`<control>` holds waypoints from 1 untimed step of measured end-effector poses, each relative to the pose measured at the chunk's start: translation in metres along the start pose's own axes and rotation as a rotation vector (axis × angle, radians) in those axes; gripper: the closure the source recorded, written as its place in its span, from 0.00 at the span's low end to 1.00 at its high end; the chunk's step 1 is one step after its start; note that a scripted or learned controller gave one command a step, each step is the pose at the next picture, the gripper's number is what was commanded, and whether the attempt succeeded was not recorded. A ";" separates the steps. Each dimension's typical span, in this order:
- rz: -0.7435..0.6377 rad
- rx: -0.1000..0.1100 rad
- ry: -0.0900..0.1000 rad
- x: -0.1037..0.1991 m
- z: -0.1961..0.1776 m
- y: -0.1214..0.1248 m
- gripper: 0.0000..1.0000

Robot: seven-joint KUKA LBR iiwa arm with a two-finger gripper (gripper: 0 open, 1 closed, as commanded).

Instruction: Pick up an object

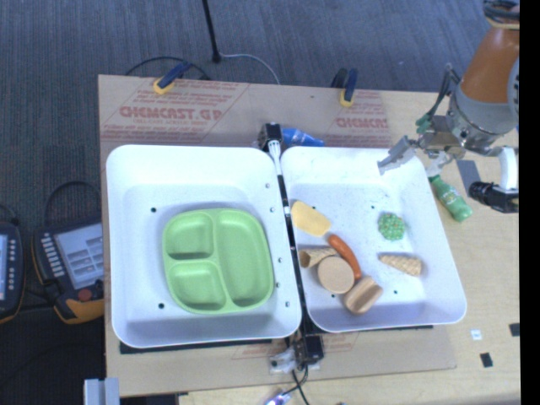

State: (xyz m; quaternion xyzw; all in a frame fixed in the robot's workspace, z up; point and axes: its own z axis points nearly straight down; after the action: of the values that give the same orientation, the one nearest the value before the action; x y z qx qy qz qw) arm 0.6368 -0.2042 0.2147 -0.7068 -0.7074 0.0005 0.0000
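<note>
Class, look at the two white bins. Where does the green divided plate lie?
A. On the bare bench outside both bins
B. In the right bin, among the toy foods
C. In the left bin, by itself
C: the green divided plate lies flat in the left bin, while the toy foods, such as the green ball, lie in the right bin.

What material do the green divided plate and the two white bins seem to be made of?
The green divided plate looks like moulded plastic: one even colour, rounded compartment edges and a soft sheen. The left white bin and the right white bin also look like plastic, probably thin and formed, with smooth rounded corners and a slightly glossy surface. This is judged from appearance only.
</note>
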 end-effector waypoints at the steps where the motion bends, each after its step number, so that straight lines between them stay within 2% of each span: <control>1: -0.106 0.003 0.001 0.046 0.085 -0.067 0.00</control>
State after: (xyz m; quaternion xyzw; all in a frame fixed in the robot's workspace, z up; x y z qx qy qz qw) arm 0.5694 -0.1581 0.1300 -0.6682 -0.7440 0.0010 0.0016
